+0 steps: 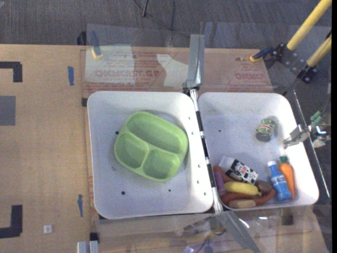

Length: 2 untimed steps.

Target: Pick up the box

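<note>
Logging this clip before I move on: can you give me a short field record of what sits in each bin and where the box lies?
left bin: green divided plate, upside unclear
right bin: box, can, bottle, carrot, banana, other small food items
box: white with dark print, lying flat near the front, left of the blue bottle
can: apart from the pile, toward the right wall
banana: in front of the box
carrot: beside the bottle
box status: lying in the bin, not lifted
</note>
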Tool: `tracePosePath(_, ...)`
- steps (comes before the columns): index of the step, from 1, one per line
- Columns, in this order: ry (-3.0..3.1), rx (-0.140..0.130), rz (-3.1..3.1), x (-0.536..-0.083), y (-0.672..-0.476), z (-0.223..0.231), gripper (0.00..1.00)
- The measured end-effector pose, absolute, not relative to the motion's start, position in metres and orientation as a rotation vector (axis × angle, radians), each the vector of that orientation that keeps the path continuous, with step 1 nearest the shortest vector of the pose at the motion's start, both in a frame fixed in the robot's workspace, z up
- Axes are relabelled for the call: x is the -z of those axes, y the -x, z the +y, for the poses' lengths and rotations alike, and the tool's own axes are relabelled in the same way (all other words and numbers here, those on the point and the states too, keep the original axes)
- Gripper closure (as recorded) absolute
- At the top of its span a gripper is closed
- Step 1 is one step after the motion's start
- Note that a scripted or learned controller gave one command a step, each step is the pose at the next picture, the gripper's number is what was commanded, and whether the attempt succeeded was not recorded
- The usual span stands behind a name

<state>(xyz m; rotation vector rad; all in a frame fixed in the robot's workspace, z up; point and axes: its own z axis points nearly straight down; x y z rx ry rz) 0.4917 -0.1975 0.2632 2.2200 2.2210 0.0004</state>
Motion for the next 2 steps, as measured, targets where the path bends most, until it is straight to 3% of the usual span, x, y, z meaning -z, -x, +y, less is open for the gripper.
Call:
tracePosePath(1,-2.395,0.001,2.035,-0.164,-0.490,-0.126,0.00)
tracePosePath(2,-2.403,-0.004,2.016,-0.102,-0.493,-0.149,0.00)
